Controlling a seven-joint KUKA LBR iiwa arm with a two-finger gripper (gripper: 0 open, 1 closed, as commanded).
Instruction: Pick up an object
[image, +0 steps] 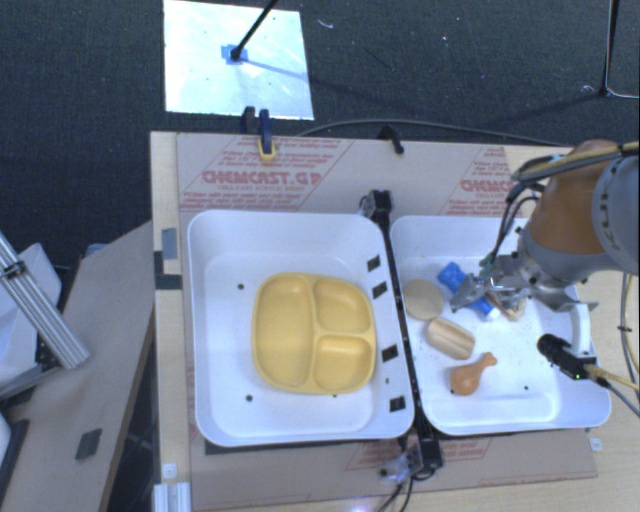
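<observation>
My gripper (478, 297) hangs low over the middle of the right bin (520, 410), at the end of the grey and orange arm coming in from the right. A blue object (452, 275) lies just to its left, and a bit of blue also shows right under the gripper. A round tan disc (423, 298) lies nearer the bin's left wall. In front of the gripper lie a tan bread roll (450, 338) and an orange-brown toy drumstick (472, 373).
The left bin (225, 250) holds a yellow divided plate (313, 332). A black clamp strip (385, 300) runs between the two bins. A black fitting with a cable (562, 358) sits over the right bin's right side.
</observation>
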